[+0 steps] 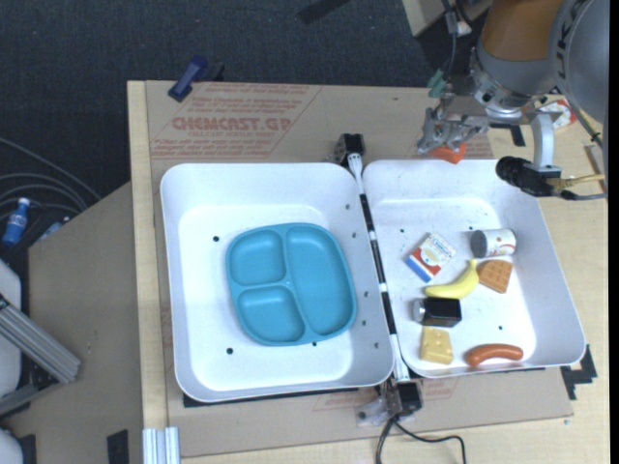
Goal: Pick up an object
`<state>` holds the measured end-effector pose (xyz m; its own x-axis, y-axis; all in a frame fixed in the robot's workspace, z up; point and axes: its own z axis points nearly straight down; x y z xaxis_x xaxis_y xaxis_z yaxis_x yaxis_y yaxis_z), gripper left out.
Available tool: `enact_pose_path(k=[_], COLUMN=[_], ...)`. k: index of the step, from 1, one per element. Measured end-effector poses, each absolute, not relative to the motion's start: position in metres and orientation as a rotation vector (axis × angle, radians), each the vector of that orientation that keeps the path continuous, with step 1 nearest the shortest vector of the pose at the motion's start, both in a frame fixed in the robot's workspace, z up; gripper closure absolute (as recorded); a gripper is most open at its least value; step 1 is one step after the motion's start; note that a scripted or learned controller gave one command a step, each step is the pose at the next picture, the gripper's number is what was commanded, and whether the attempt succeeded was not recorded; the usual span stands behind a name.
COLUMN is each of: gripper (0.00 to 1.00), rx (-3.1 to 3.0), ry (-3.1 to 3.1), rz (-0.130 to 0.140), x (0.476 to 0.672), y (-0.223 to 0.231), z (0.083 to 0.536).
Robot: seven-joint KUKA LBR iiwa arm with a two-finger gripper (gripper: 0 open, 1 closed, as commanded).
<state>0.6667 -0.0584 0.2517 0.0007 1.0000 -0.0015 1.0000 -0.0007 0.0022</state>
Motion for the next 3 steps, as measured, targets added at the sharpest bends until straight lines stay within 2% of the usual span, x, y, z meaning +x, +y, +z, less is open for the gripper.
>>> enact_pose_path(k=[1, 2, 3], gripper=[1.0, 1.0, 1.0], rx=[2.223, 2.223, 2.224], ry=[2.225, 2.222, 2.222], rz=[-0.001, -0.003, -0.002], x=[0.631, 0.596, 0.524], y=[0.007, -0.008, -0.028], z=[0.255, 0.266, 0.272])
